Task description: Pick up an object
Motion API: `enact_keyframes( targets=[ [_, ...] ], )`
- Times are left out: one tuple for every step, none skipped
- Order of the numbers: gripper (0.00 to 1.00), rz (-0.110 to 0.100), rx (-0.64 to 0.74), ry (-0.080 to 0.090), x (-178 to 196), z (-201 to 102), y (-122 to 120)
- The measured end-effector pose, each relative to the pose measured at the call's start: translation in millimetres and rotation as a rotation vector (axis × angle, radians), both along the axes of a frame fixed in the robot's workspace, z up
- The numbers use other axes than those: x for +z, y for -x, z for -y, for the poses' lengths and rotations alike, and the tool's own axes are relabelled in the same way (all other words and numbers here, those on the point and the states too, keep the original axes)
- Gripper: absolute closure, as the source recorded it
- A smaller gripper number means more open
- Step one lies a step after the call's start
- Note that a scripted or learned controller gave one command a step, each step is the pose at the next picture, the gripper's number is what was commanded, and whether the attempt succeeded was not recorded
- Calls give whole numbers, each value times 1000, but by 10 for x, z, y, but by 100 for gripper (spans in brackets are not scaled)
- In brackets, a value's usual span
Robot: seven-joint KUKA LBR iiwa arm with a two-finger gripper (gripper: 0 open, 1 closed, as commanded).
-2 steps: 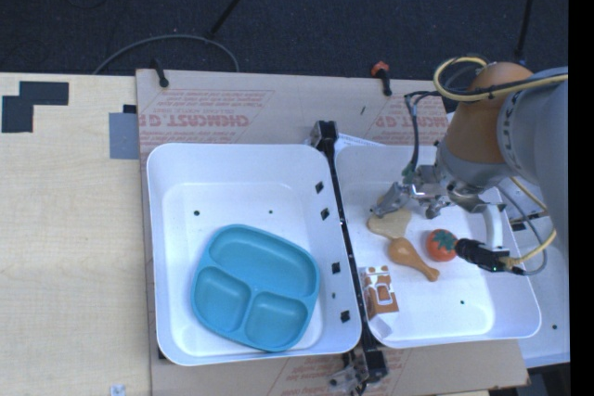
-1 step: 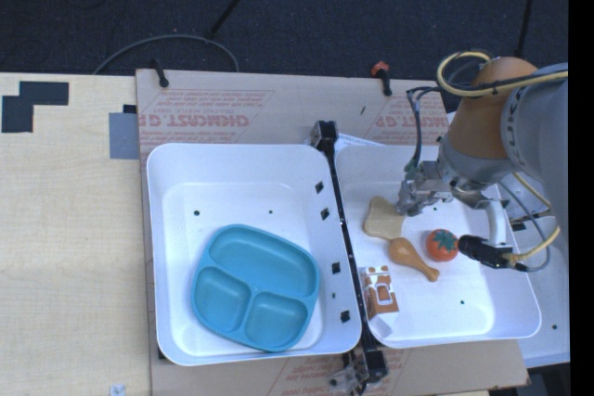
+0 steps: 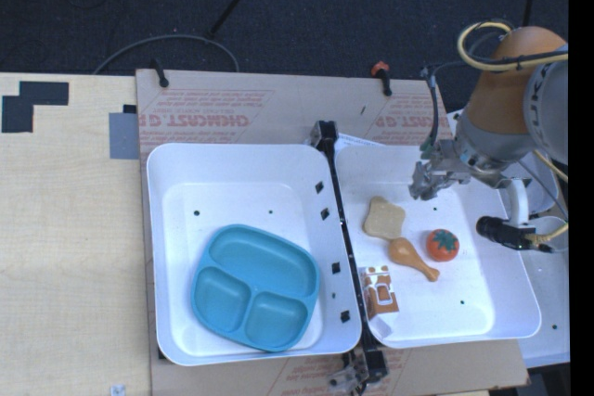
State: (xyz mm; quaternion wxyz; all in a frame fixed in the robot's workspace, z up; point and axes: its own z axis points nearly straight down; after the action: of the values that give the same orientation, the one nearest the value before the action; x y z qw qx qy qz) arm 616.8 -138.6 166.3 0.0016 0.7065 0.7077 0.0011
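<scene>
Hand (image 3: 429, 184) above right bin (image 3: 501, 311)

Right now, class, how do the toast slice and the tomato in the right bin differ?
The toast slice is tan and flat; the tomato is red-orange, round, with a green top. The toast slice lies nearer the divider, the tomato farther right. The toast slice looks broader than the tomato. Both rest on the right bin floor, ungrasped.

Two white bins are sitting side by side on a cardboard sheet (image 3: 232, 111) that is lying on the wooden bench (image 3: 65, 227). The left bin (image 3: 176, 172) is holding a blue divided plate (image 3: 255, 286). The right bin (image 3: 501, 311) is touching it along a black clamp strip (image 3: 339, 227). Cables (image 3: 167, 42) are trailing over the dark floor behind.
</scene>
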Motion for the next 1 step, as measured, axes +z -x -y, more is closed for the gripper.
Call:
enact_keyframes(
  targets=[
    [100, 0, 0, 1, 628, 61, 12]
  ],
)
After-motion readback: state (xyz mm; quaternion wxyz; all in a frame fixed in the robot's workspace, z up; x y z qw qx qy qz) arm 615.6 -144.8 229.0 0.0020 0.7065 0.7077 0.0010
